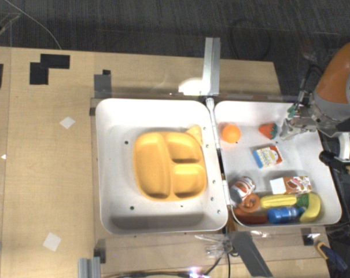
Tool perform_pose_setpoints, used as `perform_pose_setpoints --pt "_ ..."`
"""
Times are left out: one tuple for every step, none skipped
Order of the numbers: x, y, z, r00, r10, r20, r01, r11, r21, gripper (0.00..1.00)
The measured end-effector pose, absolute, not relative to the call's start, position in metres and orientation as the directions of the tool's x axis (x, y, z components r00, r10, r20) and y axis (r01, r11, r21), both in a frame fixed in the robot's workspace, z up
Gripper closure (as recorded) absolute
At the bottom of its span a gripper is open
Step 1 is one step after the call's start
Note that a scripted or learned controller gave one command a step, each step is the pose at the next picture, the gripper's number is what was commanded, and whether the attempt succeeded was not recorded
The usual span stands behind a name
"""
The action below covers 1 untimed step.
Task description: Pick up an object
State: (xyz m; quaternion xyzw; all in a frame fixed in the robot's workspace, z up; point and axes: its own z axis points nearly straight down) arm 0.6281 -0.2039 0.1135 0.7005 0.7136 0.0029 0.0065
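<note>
Arm over the right bin (332, 190), gripper (286, 129) low at its upper right.

Camera view: whether the jaws are released or clenched cannot be told; they sit just beside a red-orange toy (268, 130). An orange ball (231, 133) lies at the bin's upper left, a small carton (267, 156) mid-bin, and a banana (313, 207) in the clutter along the lower edge. The left bin (111, 155) holds a yellow tray (168, 164) on the counter (41, 172).

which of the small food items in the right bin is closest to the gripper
The red item, strawberry-like, at the bin's far side. It lies right beside the gripper, while the orange ball and the blue-and-white carton lie farther off.
</note>
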Motion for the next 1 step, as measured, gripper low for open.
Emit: perform_pose_setpoints --pt "0.6279 -0.2034 0.1129 -0.02 1.0 -0.005 1.0 0.02 0.012 0.0"
